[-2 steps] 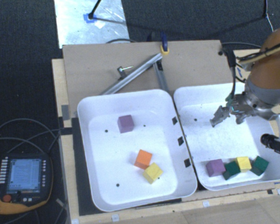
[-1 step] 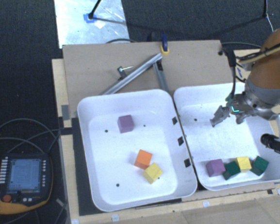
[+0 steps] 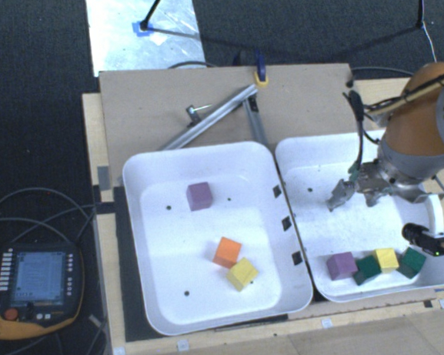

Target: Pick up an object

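Well, the gripper (image 3: 352,191) hangs over the middle of the right bin (image 3: 307,158), and from where I stand its fingers look spread apart with nothing between them. The nearest things to grab sit in a row along that bin's front edge: a purple cube (image 3: 341,265), a dark green block (image 3: 365,268), a yellow cube (image 3: 387,259) and another green block (image 3: 412,261) tucked toward the front right corner. They are packed touching or nearly so, which I'd judge makes a clean grasp awkward. The purple cube at the left end of the row seems the best bet, since its left face is free; the fingers would want to come straight down and close across its open sides rather than wedge between neighbours.

The left bin (image 3: 142,187) offers far more room (if the arm can reach that far). A purple cube (image 3: 200,196) stands alone toward its back, well apart from everything, while an orange cube (image 3: 227,251) and a yellow cube (image 3: 243,274) sit touching near the front. The bin walls are low, but the front row lies close to the rim, so a finger could catch it.
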Controlling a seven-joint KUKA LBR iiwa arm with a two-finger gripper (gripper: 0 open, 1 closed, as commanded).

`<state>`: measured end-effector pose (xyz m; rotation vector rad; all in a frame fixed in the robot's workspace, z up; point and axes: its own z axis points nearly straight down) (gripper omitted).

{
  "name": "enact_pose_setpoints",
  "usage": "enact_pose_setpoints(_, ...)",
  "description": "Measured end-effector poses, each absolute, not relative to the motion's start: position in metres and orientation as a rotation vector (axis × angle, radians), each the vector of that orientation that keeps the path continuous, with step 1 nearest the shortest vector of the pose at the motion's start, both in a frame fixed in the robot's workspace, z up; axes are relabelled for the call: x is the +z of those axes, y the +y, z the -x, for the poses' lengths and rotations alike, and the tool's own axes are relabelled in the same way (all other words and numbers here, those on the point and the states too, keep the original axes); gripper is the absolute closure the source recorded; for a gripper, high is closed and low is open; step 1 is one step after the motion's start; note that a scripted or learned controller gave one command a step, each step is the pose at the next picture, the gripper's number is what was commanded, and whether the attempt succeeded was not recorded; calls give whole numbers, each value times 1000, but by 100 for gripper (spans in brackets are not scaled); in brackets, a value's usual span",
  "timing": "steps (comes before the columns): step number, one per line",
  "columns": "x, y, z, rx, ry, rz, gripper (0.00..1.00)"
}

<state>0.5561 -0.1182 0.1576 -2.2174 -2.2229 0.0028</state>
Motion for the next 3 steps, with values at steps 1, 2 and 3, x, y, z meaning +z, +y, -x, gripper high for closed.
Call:
enact_pose_setpoints(1, 100, -117, -547, 5, -2221, 2216, 0)
enact_pose_setpoints(2, 90, -117, -547, 0, -2224, 2218, 0)
enact_pose_setpoints(3, 102, -117, -548, -4, -2229, 2218, 100)
